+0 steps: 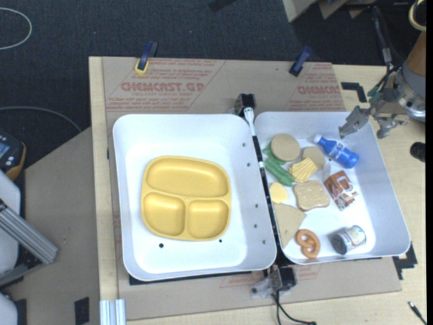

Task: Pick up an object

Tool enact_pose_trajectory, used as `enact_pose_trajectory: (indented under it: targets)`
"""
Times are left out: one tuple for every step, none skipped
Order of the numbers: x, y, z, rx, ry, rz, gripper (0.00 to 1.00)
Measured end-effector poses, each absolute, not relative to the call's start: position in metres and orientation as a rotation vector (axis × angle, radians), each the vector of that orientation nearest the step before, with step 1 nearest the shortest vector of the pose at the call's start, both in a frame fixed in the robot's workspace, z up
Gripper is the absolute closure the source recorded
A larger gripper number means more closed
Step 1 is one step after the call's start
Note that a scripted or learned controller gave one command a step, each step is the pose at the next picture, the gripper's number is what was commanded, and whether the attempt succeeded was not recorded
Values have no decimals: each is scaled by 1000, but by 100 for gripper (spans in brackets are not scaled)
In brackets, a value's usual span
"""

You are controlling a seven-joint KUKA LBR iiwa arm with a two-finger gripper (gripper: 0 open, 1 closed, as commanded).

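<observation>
My gripper (371,126) hangs open over the far right corner of the right bin (391,208), with nothing between its fingers. Just left of it lies a blue bottle (337,152) with a white cap. Around the bin lie a round tan cookie (285,147), a green pea pod (277,168), a yellow ridged chip (304,170), a toast slice (311,196), a brown snack packet (339,189), a pretzel (308,242) and a small tin can (348,238).
The left bin (128,181) holds a yellow three-compartment tray (186,196). Both bins rest on a cardboard sheet (203,87) held by blue clamps (145,57) at the back. A black bracket (247,104) sits between the bins.
</observation>
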State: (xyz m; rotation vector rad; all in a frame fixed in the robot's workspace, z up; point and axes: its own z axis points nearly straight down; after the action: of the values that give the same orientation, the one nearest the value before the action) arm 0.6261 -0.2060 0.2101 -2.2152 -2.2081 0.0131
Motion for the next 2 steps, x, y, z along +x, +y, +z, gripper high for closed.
enact_pose_trajectory:
  targets:
    - [629,-205,220,-2221,-2221,0,0]
    - [628,-210,159,-2219,-2219,4,0]
